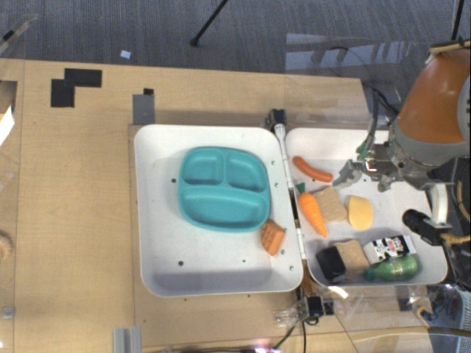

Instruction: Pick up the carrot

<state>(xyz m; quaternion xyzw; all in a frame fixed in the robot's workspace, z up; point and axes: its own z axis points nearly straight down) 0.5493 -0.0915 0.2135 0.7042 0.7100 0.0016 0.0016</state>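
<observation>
Carrot lies slantwise against the bread slice; we advise straddling its free side. Gripper fingers: we cannot tell.

Two shallow white bins side by side on the bench: left bin, right bin. In the left bin, one teal divided plate and one small orange-brown pastry piece. In the right bin, one carrot, one sausage, one tan bread slice, one pale yellow round piece, one black block, one tan block, one small black-and-white carton, one green vegetable.
</observation>
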